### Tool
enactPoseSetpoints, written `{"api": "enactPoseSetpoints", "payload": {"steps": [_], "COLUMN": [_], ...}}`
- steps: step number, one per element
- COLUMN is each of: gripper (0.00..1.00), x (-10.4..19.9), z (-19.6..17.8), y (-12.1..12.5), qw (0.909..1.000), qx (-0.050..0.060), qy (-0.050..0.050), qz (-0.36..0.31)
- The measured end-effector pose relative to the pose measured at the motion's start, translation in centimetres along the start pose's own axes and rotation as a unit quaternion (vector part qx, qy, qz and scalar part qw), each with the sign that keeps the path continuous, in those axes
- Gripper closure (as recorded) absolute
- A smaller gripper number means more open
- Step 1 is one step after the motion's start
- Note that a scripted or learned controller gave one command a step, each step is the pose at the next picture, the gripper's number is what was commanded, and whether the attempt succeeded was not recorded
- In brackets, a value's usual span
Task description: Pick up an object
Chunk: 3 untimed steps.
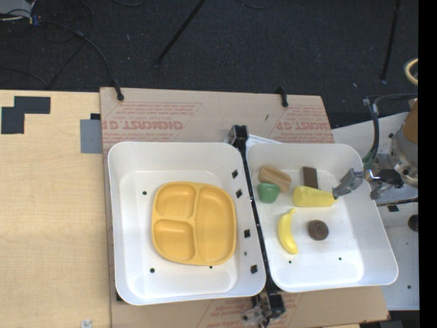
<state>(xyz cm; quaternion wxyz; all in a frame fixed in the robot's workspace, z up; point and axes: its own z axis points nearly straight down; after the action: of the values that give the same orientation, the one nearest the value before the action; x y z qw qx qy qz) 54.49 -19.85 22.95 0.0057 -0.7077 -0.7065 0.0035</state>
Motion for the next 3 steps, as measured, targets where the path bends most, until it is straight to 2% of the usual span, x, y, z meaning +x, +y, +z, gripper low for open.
{"api": "enactPoseSetpoints", "payload": {"steps": [1,3], "gripper": [0.0,0.0], "x": [0.0,0.2], "z": [-0.5,12.0], "y": [0.2,-0.7], "qw": [1.0,1.0], "qx": [-0.005,-0.002], "qy": [-0.001,0.0], "qz": [-0.001,-0.001]}}
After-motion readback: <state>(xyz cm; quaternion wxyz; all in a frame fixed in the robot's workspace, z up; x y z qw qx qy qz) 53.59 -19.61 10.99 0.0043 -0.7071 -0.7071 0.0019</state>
